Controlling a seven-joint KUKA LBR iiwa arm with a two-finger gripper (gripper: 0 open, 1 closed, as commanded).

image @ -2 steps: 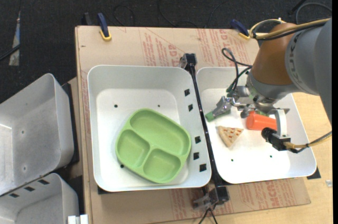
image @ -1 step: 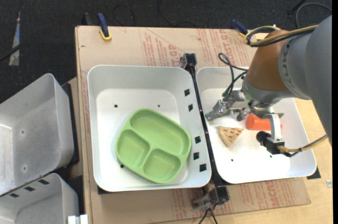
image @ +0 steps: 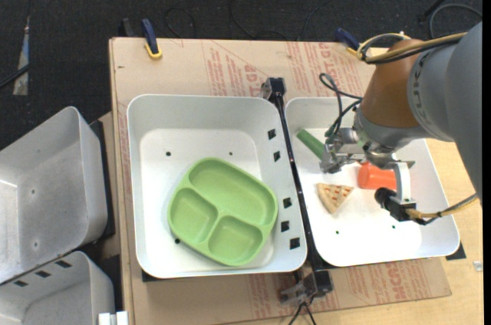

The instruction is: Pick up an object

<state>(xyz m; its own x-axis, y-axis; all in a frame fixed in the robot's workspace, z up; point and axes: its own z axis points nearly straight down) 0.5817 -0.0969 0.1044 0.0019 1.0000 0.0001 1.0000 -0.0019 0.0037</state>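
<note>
Pincer low in the right bin, among three small things

The pincer (image: 335,159) hangs by the green stick-shaped object (image: 311,141); whether it is open I cannot tell. An orange plastic block (image: 376,176) lies at its 4 o'clock, a tan wedge-shaped piece (image: 335,197) at 6. Best descend centred on one. The desk's red print is unreadable.

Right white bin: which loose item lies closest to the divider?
The green stick-shaped piece, by the bin's left wall; the orange block and tan wedge lie farther right.

Smooth, slightly glossy plastic green tray (image: 222,211) in a matt white bin (image: 146,185) on what looks like printed cardboard (image: 230,63).
</note>
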